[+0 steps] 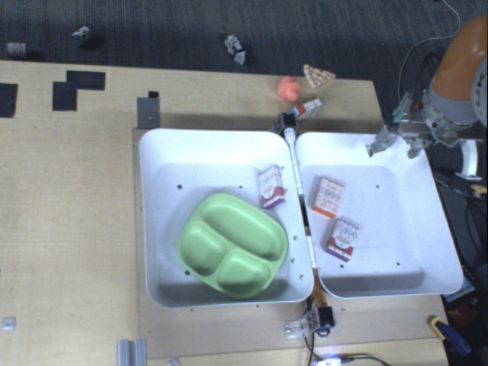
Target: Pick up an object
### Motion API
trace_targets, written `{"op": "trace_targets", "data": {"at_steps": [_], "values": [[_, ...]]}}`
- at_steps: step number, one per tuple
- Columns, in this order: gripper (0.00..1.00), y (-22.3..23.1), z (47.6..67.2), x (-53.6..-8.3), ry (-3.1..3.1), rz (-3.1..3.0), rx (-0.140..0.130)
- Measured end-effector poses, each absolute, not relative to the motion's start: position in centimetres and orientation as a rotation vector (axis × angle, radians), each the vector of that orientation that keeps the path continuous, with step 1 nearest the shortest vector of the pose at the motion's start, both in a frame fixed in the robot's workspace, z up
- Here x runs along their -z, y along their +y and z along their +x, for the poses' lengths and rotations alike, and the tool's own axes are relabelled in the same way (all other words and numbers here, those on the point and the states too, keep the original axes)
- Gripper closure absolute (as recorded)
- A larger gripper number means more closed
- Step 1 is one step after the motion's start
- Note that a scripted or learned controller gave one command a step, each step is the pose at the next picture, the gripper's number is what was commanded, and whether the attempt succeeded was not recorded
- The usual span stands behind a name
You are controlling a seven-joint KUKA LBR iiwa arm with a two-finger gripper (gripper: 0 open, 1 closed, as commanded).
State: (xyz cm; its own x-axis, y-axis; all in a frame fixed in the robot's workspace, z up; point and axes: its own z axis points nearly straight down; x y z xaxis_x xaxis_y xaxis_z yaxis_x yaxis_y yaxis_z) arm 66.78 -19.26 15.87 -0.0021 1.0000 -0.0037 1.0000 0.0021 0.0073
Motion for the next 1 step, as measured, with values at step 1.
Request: {"op": "trace_targets", "data": {"at_steps": [1], "values": [[0.0, -16.23, 64.63, -8.57, 2.225, 2.213, -0.005]]}}
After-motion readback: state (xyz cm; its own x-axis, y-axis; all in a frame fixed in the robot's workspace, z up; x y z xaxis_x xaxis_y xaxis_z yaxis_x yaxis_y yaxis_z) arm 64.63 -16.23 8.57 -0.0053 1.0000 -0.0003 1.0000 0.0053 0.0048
